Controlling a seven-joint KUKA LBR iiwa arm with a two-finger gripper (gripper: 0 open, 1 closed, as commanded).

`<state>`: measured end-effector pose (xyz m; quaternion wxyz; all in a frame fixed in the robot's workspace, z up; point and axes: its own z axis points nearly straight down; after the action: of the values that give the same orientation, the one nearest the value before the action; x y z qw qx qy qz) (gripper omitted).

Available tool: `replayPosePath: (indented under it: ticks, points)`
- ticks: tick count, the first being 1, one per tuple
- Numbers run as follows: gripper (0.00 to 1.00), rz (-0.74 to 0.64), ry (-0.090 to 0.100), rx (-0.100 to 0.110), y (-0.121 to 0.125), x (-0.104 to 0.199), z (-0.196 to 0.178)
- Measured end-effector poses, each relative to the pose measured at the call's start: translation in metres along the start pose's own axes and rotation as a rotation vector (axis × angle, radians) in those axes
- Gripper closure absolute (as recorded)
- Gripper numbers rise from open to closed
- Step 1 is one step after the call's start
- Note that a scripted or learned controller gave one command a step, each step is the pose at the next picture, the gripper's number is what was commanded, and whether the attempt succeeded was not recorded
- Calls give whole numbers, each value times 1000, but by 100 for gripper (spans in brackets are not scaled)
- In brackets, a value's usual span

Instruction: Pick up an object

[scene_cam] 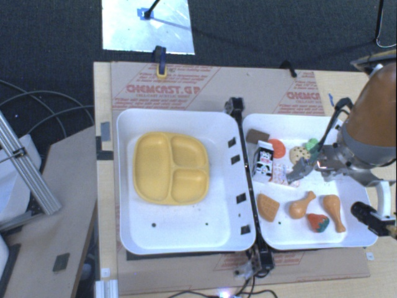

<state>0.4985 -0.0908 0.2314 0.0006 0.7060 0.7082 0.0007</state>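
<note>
In the left bin (133, 228) we see 1 yellow divided plate (171, 167). The right bin (347, 238) lies just beside it. Within the right bin, from its left wall, come a brown block (257, 136), a black-and-white carton (264, 161), a red piece (276, 148) and a cookie (299, 153). The gripper (296, 171) hangs low beside the cookie, just right of the carton; its fingers (301, 165) look slightly spread, pinching nothing. Nearer the front wall lie an orange wedge (268, 207), 2 drumsticks (301, 205) and a strawberry (319, 223).
</note>
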Motion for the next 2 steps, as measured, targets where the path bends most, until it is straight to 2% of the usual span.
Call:
replayPosePath:
  ticks: [1,2]
  points:
    - [0,6,0,3,-13,-40,150]
    - [100,3,0,-1,-11,-38,136]
